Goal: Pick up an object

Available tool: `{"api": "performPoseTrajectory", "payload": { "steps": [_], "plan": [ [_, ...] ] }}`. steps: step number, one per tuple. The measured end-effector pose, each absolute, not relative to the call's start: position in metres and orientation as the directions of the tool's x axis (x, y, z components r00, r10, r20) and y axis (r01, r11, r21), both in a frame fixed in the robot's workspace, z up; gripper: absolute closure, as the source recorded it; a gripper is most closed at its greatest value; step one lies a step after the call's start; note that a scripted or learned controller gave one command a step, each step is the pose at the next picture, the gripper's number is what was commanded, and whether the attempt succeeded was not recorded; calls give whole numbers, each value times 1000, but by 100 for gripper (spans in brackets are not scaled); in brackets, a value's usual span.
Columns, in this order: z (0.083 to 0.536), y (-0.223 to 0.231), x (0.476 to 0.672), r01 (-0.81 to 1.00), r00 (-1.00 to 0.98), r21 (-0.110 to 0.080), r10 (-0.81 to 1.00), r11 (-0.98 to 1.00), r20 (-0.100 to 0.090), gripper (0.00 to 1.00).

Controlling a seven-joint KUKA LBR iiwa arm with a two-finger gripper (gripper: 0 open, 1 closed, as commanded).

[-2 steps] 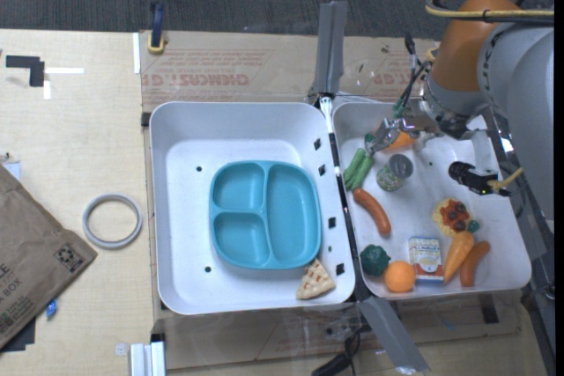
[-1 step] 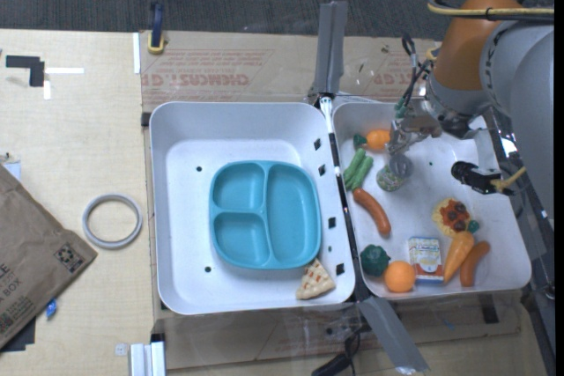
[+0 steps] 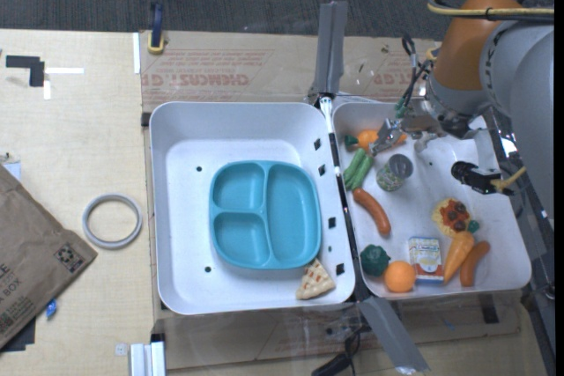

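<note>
While the gripper [image 3: 385, 136] hovers over the green pepper [image 3: 357, 167] (finger spread impossible to tell), descending squarely across its narrow width would probably help.

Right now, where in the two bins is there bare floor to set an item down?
Left bin: a bare band around the blue tray, widest at its back and left; the waffle piece takes the front right corner. Right bin: crowded; one small patch between the sausage and the pizza slice.

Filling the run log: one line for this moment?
tool low in right bin | beside green pepper | nothing visibly held | divided plate in left bin
</note>
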State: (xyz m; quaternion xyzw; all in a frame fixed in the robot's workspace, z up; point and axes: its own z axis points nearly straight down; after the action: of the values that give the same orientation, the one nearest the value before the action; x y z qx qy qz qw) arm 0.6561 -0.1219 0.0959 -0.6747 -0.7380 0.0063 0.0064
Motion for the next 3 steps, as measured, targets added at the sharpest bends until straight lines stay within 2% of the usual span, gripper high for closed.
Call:
{"api": "performPoseTrajectory", "payload": {
  "steps": [1, 2, 3],
  "plan": [
    [90, -115, 580, 963, -270, -1, 963, 270, 0, 0],
    [88, -100, 478, 953, -302, -5, 953, 302, 3, 0],
    [95, -102, 479, 955, -296, -6, 955, 296, 2, 100]
  ]
}}
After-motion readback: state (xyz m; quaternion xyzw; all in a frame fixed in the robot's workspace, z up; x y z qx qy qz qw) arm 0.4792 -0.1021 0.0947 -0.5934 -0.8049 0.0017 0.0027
